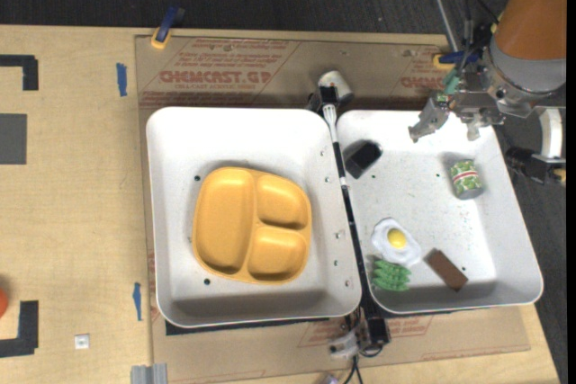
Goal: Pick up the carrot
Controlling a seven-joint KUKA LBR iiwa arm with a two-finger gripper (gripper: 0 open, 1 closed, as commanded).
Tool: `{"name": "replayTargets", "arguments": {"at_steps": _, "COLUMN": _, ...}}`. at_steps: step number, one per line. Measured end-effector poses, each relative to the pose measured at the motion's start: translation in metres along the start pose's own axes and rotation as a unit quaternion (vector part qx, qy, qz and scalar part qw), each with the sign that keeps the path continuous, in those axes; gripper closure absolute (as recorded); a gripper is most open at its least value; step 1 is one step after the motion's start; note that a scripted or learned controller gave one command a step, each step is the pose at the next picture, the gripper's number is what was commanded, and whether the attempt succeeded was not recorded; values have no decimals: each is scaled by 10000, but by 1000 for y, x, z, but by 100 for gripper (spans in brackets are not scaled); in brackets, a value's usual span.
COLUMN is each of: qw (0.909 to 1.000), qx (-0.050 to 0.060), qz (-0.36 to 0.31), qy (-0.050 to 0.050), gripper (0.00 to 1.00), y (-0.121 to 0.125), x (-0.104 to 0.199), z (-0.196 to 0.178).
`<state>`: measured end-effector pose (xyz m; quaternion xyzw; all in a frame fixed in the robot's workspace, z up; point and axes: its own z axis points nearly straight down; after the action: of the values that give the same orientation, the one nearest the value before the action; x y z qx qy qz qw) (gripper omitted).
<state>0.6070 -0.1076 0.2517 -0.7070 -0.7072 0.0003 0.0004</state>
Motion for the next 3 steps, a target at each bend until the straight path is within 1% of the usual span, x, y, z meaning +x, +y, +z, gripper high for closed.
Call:
{"name": "replayTargets", "arguments": {"at_steps": 1, "qw": 9996, "qx": 4, "qz": -287, "qy": 4, "gripper": 0, "y": -34, "x": 15, "z": 156}}
{"name": "replayTargets", "arguments": {"at_steps": 2, "qw": 9987, "qx": -27, "qz": 504, "qy": 23, "gripper": 0, "y": 12, "x": -66, "z": 134}}
{"name": "replayTargets", "arguments": {"at_steps": 3, "qw": 9932, "qx": -4, "qz": 1167, "qy": 7, "gripper": 0, "y": -53, "x": -12, "z": 166}}
